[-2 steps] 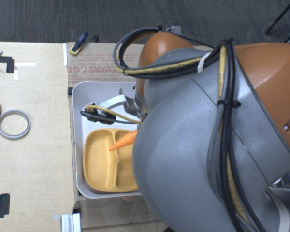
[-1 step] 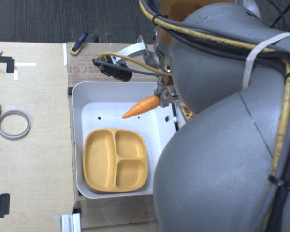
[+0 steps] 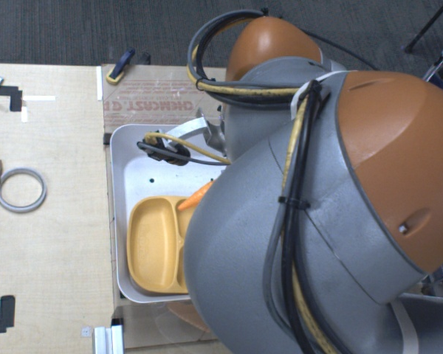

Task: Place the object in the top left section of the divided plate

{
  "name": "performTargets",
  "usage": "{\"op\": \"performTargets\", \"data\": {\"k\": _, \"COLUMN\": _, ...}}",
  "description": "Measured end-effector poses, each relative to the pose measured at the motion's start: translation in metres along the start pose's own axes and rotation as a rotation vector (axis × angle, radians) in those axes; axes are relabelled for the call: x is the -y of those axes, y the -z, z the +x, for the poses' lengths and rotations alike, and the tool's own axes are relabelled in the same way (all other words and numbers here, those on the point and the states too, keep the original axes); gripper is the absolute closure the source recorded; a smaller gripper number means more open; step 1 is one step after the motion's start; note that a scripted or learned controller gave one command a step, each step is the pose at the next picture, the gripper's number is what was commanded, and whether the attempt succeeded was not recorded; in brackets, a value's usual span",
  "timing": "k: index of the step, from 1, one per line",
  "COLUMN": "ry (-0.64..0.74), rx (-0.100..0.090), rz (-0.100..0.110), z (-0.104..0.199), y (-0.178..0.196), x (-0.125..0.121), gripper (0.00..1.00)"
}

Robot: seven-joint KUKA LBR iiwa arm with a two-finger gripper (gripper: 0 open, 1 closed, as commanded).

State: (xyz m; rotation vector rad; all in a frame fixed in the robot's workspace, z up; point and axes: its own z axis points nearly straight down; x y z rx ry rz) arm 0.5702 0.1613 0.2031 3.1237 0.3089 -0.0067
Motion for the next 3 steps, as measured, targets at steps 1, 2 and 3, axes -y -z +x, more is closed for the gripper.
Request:
{"op": "performTargets", "data": {"k": 1, "ry": 0.109, "rx": -0.001, "rz": 0.0, "z": 0.029, "y": 0.196, "x": -0.055, "gripper": 1.0}}
{"op": "performTargets", "data": {"k": 2, "ry": 0.113, "rx": 0.004, "rz": -0.003, "z": 0.029, "y": 0.203, "x": -0.054, "gripper": 1.0}}
{"op": "performTargets", "data": {"k": 3, "ry": 0.114, "rx": 0.008, "rz": -0.006, "z": 0.03, "y": 0.21, "x": -0.055, "gripper": 1.0}}
